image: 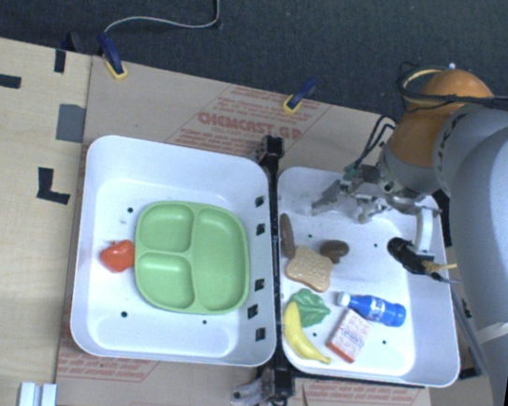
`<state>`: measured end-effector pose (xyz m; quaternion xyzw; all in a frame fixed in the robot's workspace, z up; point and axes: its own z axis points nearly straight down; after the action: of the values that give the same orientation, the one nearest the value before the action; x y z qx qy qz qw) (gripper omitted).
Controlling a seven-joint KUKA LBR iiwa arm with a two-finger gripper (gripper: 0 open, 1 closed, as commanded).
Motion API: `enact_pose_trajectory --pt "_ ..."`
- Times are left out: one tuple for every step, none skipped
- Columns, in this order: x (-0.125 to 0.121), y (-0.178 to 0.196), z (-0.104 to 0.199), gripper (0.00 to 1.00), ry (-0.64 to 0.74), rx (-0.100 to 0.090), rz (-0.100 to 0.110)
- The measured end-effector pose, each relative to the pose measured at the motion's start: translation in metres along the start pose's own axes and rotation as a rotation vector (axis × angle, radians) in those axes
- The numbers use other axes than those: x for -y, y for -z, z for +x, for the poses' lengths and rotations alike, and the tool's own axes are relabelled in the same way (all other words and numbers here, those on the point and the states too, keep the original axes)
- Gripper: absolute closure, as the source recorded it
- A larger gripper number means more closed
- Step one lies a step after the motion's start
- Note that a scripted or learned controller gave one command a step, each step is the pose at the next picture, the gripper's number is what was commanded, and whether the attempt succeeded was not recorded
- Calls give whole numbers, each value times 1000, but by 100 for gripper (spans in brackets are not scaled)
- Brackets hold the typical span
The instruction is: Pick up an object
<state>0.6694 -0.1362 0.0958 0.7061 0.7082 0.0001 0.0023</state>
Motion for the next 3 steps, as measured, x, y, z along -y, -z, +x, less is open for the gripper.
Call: enact_pose_trajectory --pt "47 -9 16 0 -2 -1 1" --pt "63 -9 8 0 -2 -1 -2" --pt "62 1 8 100 -2 0 -4"
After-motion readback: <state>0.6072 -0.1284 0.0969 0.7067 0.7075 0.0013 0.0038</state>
